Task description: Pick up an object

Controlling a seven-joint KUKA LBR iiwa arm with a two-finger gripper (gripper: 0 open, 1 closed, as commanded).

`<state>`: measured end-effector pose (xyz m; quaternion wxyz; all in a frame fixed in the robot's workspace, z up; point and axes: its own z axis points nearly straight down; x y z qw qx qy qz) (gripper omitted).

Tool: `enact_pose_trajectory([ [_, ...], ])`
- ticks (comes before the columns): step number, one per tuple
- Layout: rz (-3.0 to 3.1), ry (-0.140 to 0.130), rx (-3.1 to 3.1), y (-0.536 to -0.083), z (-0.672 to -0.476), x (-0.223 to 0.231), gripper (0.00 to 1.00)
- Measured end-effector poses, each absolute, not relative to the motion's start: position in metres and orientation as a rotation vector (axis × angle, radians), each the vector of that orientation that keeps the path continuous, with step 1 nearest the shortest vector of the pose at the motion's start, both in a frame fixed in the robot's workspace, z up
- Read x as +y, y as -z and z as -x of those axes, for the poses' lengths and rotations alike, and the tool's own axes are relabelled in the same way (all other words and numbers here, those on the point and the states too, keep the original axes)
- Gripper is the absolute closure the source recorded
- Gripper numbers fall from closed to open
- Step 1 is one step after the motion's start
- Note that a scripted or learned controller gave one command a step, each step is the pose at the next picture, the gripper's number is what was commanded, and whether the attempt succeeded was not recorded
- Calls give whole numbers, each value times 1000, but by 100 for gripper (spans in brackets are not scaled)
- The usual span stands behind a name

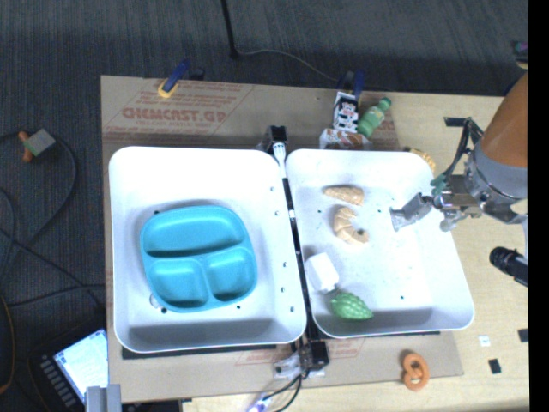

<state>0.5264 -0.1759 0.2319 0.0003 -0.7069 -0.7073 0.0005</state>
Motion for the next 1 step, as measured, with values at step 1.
enact_pose_trajectory([
  [1, 2214, 3, -2220, -100, -531, -208, 0],
])
